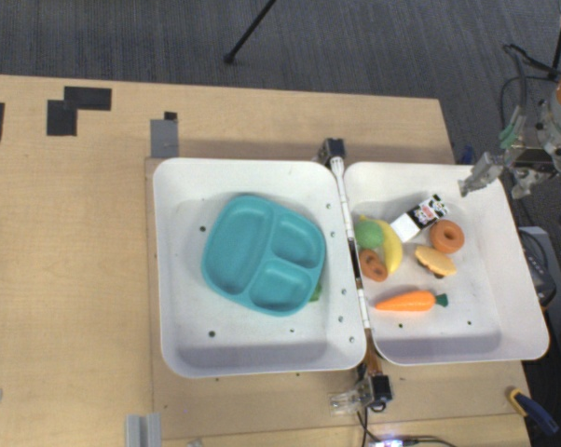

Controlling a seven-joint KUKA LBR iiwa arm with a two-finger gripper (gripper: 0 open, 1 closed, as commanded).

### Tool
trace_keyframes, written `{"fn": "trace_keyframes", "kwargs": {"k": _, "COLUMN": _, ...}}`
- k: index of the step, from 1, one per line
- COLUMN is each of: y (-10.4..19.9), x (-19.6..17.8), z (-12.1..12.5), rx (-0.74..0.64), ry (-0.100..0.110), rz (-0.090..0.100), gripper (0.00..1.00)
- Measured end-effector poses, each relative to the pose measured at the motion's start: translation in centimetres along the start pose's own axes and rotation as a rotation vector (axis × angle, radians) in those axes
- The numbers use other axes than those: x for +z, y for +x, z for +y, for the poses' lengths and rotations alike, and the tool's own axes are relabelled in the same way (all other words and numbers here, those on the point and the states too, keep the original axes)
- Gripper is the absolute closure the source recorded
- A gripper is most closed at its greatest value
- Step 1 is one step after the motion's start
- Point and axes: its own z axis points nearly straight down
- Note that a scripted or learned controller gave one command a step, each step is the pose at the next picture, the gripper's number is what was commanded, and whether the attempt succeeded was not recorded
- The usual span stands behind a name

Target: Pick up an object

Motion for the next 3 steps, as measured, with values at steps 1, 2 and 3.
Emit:
{"fn": "trace_keyframes", "kwargs": {"k": 1, "y": 1.2, "x": 14.1, "z": 1.8, "rx": -0.04, "ry": -0.008, "rz": -0.002, "gripper": 0.0}}
{"fn": "trace_keyframes", "kwargs": {"k": 2, "y": 1.0, "x": 15.6, "z": 5.2, "rx": -0.212, "ry": -0.023, "rz": -0.005, "gripper": 0.0}}
{"fn": "trace_keyframes", "kwargs": {"k": 3, "y": 1.9, "x": 15.7, "z": 5.3, "rx": -0.375, "ry": -0.028, "rz": -0.01, "gripper": 0.0}}
